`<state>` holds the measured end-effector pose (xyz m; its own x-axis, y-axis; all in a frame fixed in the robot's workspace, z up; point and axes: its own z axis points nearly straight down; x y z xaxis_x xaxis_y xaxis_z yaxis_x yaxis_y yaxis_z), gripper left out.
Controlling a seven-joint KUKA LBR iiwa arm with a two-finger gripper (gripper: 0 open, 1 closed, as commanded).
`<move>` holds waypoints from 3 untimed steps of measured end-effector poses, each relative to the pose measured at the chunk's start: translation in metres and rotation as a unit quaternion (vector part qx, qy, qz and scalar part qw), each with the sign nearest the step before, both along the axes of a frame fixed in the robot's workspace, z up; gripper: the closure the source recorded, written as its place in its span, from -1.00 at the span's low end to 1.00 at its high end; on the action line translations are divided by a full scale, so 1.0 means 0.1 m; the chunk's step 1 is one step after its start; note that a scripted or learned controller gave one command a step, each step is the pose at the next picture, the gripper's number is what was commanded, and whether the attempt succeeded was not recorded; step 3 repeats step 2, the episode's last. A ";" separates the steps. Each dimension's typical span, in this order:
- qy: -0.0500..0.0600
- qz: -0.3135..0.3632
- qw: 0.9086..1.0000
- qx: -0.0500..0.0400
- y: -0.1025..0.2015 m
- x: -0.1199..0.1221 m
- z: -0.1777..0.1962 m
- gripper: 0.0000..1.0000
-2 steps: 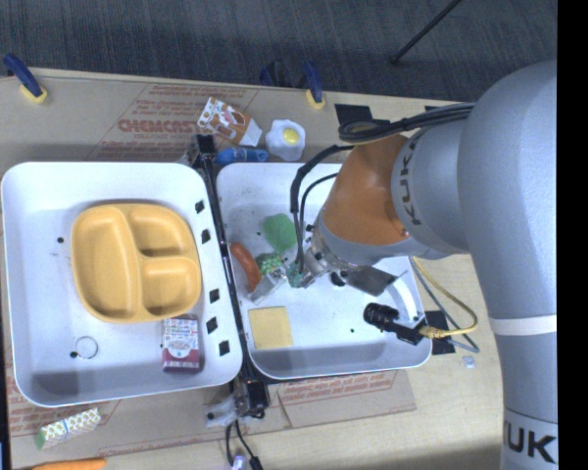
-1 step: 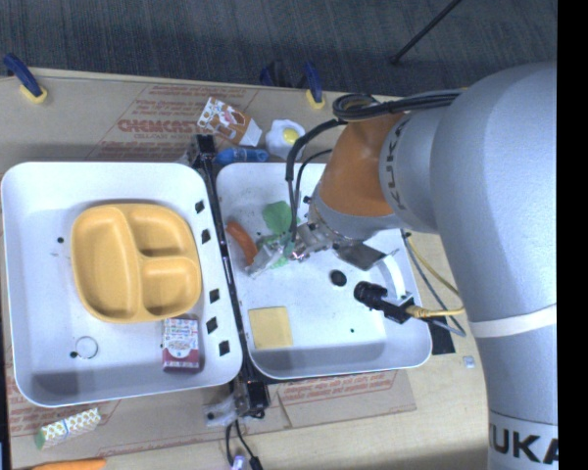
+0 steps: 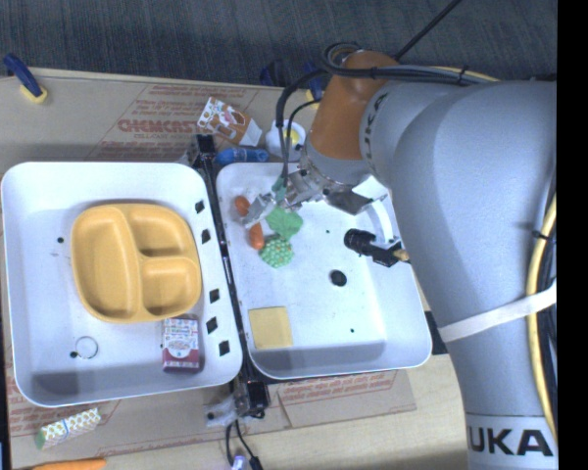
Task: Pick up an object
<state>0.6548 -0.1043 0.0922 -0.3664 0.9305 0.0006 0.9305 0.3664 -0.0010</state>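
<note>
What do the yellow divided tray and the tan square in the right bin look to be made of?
Yellow divided tray: likely moulded plastic, smooth with a soft sheen and rounded compartment walls. Tan square: flat, matt, sharp-cornered; it could be a sponge or foam pad, but the view leaves that open.

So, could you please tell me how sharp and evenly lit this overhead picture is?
Camera view: lighting soft and even, with faint shadows inside the left bin; the yellow tray shows mild sheen; the arm looms large and slightly soft; small items near the gripper are blurry.
</note>
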 end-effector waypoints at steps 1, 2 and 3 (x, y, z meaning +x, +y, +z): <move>0.001 0.003 1.000 0.000 0.01 0.00 0.10 1.00; -0.002 -0.027 1.000 0.000 0.38 -0.42 1.46 1.00; -0.002 -0.027 1.000 0.000 0.38 -0.42 1.46 1.00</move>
